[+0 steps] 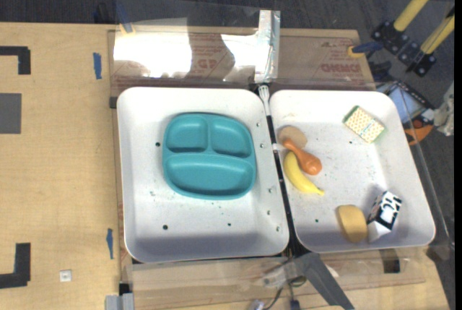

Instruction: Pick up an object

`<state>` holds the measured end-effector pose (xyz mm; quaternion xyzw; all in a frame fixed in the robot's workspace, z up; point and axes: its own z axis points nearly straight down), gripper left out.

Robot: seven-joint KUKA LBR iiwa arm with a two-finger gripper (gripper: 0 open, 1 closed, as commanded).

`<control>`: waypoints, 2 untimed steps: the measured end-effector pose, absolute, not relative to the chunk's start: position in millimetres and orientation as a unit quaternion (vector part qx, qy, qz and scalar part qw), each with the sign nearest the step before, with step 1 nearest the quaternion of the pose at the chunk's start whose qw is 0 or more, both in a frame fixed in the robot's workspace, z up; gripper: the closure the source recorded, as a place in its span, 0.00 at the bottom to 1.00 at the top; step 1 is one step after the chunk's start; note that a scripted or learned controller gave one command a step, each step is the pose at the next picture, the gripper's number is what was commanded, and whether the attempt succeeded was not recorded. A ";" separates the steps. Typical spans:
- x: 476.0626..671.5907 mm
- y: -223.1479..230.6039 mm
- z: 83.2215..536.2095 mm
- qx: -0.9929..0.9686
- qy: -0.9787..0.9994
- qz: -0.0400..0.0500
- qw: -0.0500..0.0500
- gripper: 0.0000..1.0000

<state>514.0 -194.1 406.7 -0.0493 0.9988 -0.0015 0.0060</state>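
Hand: I cannot tell from here whether it is apart or together.
Right bin point(404, 157): it holds all the loose pieces I could pick.
Banana point(302, 179): lies slanted near the bin's left wall, lower centre of the frame.
Orange piece point(306, 160): touches the banana's upper end, and a tan rounded piece point(291, 135) sits against it on the upper side.
Patterned pad point(364, 123): green and cream, tilted, alone in the bin's upper right.
Tan block point(352, 222): near the bin's lower edge.
Black-and-white item point(387, 211): just beside the tan block on its right; I cannot make out what it is.
Left bin point(137, 214): carries a teal divided plate point(209, 155) in its middle, three compartments showing.
Clear sheet point(195, 48): stands behind the bins, catching glare.
Desk point(50, 157): pale wood, stretching to the frame's left.
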 end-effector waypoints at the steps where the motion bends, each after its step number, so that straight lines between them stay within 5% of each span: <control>1: 537.8 -198.8 421.4 0.033 0.999 -0.001 0.005 1.00; 2: 580.2 -222.7 429.4 -0.218 0.976 -0.002 0.005 1.00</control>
